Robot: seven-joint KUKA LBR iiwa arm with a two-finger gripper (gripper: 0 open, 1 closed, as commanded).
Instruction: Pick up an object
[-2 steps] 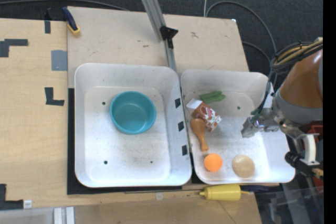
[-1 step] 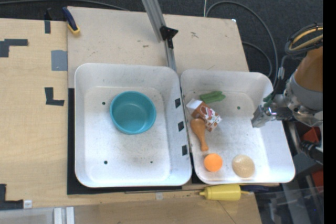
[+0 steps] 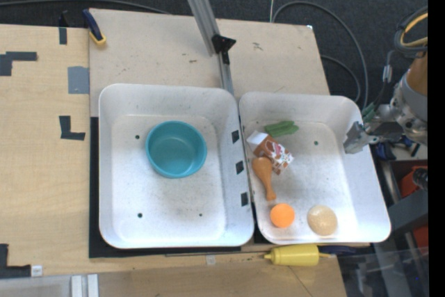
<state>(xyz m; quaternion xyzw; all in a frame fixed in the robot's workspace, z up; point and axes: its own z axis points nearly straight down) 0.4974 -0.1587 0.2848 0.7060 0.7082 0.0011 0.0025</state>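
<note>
Objects for picking are gathered in the right bin (image 3: 361,170), while the left bin (image 3: 118,149) carries a teal bowl (image 3: 176,149) near its centre. Within the right bin, a green pod-shaped item (image 3: 281,128) is found toward eleven o'clock, a small red-and-white packet (image 3: 272,150) lies just below it, and a tan drumstick-shaped piece (image 3: 264,176) is seen touching the packet's lower edge and angled down toward six o'clock. An orange ball (image 3: 282,215) and a pale round item (image 3: 322,219) are set apart near the bin's six o'clock rim, with free space around each, so either could be judged the easier target compared with the crowded cluster. A yellow bottle-like object (image 3: 295,255) rests on the worktop (image 3: 160,45) just outside the bin, at six o'clock. The gripper (image 3: 356,137) is seen at the bin's three o'clock rim, over the edge rather than over any object, and nothing is seen between its fingers; whether they are spread or closed cannot be told at this size. The approach is judged not yet begun, since the arm would first need to be carried inward toward nine o'clock.
</note>
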